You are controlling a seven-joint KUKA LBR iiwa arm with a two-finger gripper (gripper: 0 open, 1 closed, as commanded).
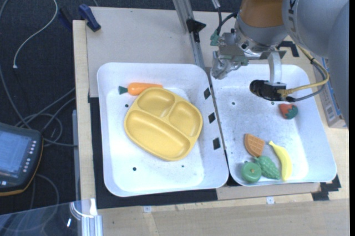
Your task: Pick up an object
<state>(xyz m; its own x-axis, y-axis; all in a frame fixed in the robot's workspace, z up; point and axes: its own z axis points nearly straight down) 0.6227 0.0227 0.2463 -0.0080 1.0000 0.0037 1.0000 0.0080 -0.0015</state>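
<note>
We see the gripper (222, 70) hanging over the right bin's (316, 118) far left corner; whether it's clenched or released we cannot tell. Toys sit well apart from it: a red strawberry (288, 111) at the right, then waffle (254, 144), yellow banana (283, 159), green apple (251, 172) clustered near the front.

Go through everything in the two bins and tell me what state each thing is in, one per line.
yellow divided plate: flat, tilted askew in left bin
carrot: lying beside the plate's upper edge
strawberry: loose in right bin
banana: lying near the front corner
green apple: resting by the banana
gripper: above the divider, holding nothing visible
</note>
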